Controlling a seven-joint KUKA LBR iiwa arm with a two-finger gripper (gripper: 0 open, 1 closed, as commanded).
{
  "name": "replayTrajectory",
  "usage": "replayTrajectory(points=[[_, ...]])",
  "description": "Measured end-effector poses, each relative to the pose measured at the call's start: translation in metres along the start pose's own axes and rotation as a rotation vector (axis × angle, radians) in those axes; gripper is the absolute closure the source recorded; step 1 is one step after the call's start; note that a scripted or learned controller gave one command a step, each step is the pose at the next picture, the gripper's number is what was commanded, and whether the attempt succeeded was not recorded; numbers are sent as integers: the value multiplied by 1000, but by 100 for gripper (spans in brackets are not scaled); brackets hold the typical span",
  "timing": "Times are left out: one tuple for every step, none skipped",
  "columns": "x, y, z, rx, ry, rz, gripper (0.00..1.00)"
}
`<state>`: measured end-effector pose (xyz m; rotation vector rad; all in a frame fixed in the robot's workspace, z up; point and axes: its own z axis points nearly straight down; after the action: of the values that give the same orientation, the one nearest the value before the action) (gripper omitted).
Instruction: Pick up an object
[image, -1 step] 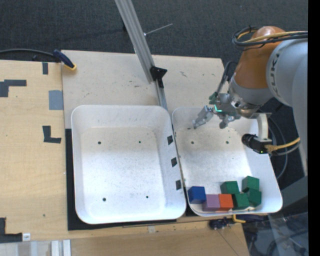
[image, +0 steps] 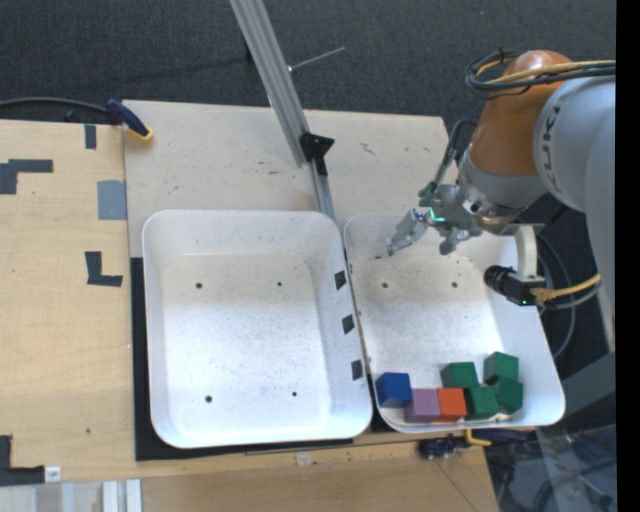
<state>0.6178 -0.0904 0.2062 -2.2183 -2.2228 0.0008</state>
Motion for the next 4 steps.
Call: replayTrajectory(points=[[0, -1, 65, 6, -1, 1, 0], [1, -2, 118, 5, -1, 1, 0], [2, -1, 105, 1, 0, 0, 100], [1, -6, 61, -4, 0, 1, 100]])
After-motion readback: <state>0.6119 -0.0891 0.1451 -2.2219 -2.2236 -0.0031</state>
